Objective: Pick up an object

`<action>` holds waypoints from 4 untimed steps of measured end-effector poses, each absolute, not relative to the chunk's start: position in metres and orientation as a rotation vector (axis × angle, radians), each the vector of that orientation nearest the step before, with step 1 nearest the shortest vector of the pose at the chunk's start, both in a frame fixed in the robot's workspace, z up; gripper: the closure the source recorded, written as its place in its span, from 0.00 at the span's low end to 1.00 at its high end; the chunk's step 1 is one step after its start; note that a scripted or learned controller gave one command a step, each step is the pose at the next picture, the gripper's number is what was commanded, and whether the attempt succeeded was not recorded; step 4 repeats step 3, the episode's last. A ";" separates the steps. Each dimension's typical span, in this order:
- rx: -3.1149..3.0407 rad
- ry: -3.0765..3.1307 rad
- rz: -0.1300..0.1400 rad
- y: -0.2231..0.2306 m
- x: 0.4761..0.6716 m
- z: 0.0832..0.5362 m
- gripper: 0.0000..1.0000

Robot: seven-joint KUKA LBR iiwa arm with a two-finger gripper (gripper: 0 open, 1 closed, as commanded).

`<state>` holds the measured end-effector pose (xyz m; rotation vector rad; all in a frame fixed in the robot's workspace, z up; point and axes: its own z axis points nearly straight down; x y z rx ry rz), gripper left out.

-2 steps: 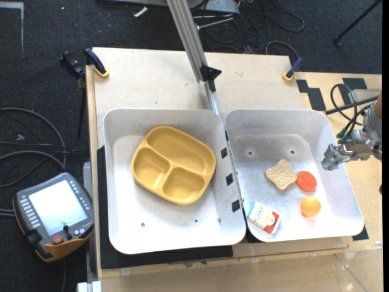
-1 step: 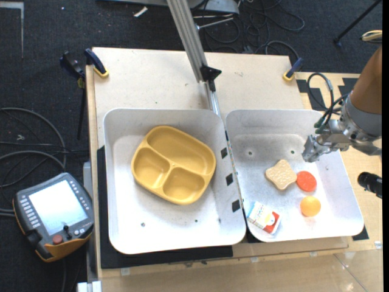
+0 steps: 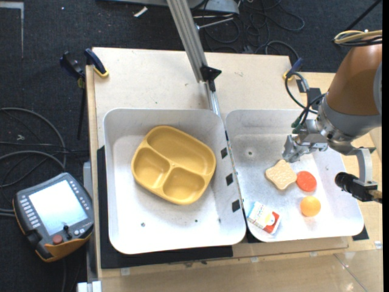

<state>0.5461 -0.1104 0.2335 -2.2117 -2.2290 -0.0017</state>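
Pincer (image 3: pixel 293 150) hovers just above the toast slice (image 3: pixel 281 175) in the right bin (image 3: pixel 255 132) — its grip unclear; small carton (image 3: pixel 264 217) print is unreadable.

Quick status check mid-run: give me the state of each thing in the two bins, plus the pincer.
Yellow plate: upright in left bin, its three compartments bare.
Toast slice: flat in right bin, just below the pincer.
Red disc: flat, right beside the toast.
Orange ball: resting loose, apart from the disc.
Small carton: lying at the right bin's front edge.
Pincer: low over right bin, holding nothing visible.
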 end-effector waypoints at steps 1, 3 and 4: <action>-2.211 -2.229 -0.001 -0.054 0.555 0.224 1.00; -2.212 -2.230 -0.004 0.045 0.574 0.239 1.00; -2.212 -2.230 -0.004 0.045 0.574 0.239 1.00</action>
